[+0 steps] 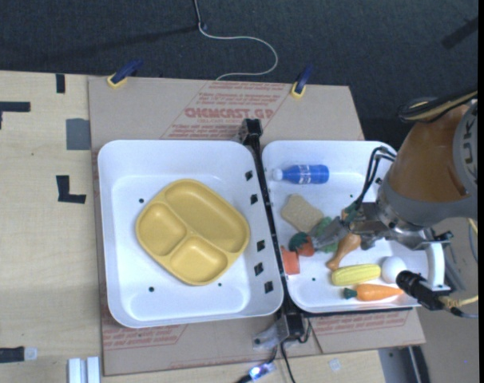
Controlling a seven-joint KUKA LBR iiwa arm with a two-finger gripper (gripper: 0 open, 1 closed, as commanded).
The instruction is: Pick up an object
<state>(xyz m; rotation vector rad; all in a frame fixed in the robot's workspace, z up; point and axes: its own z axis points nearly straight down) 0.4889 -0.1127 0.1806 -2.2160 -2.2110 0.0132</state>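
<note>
The left bin (pixel 114 214) is occupied by a yellow divided plate (pixel 192 231). In the right bin (pixel 338 152) the gripper (pixel 338 231) is lowered among toy foods; its opening cannot be told. A brown bread slice (pixel 301 211) and chicken drumstick (pixel 344 250) lie closest. One item should be isolated before closing.

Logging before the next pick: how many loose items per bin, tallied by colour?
Left bin
Yellow: 1, divided plate

Right bin
Blue: 1, bottle
Tan: 1, sponge-like block
Yellow: 1, corn
Orange: 2, carrot, drumstick-like piece
Red: 1, small piece
White: 1, egg-like ball

Total: 8; pieces under the end effector are too cluttered to count.
</note>
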